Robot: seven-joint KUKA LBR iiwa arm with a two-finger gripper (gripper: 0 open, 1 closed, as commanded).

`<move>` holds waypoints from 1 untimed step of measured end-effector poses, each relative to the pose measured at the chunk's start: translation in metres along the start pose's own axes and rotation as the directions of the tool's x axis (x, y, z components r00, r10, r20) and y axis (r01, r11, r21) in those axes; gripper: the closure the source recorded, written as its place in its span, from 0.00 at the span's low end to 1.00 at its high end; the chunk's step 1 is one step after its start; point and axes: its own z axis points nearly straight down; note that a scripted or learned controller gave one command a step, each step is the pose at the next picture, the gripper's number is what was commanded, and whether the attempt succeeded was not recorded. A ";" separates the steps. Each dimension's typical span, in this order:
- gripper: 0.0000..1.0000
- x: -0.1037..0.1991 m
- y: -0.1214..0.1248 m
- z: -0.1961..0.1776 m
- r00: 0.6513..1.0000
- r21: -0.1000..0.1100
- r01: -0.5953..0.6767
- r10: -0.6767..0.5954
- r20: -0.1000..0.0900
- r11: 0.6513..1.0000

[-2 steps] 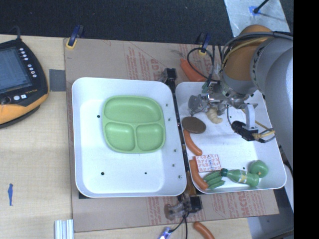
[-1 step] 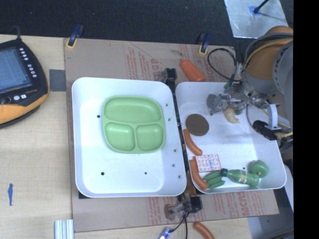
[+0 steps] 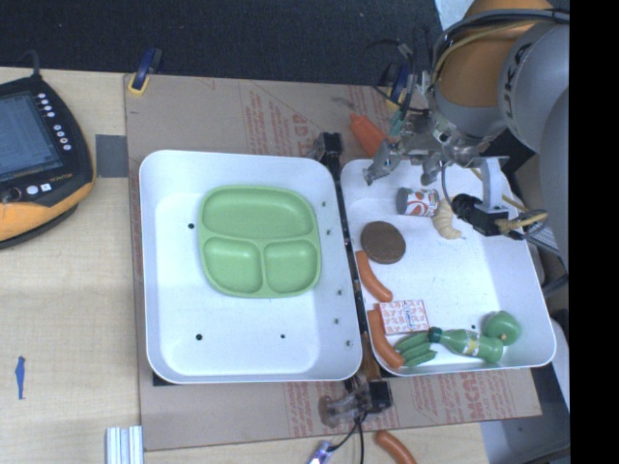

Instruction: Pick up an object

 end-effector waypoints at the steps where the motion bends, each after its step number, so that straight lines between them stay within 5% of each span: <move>1: 0.00 -0.031 -0.027 0.098 1.000 0.005 -0.002 0.002 0.003 1.000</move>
